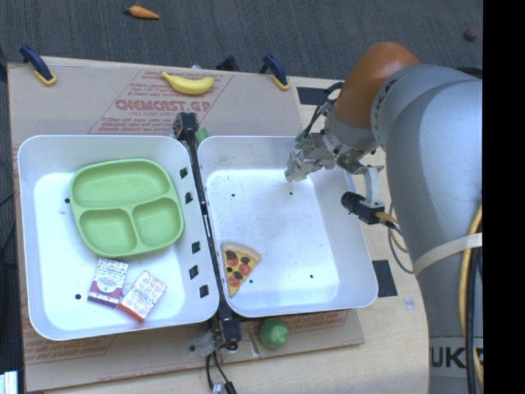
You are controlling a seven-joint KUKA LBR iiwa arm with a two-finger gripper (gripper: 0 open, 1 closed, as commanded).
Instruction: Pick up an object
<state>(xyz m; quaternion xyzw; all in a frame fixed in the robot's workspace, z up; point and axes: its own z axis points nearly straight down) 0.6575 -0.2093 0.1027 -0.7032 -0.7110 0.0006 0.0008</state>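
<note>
A toy pizza slice (pixel 237 267) lies in the right bin (pixel 328 245) near its front left corner. My gripper (pixel 297 168) hangs over the back of that bin, well away from the slice, with no object seen at its tip. In the left bin (pixel 41 220) sit a green divided plate (pixel 127 204) and two small snack packets (pixel 109 281) (pixel 143 294) in front of it.
A toy banana (pixel 189 81) lies on the cardboard behind the bins. A green ball (pixel 274 332) rests in front of the right bin. A toy carrot (pixel 144 11) is on the floor beyond the bench. Clamps (pixel 276 70) hold the cardboard's far edge.
</note>
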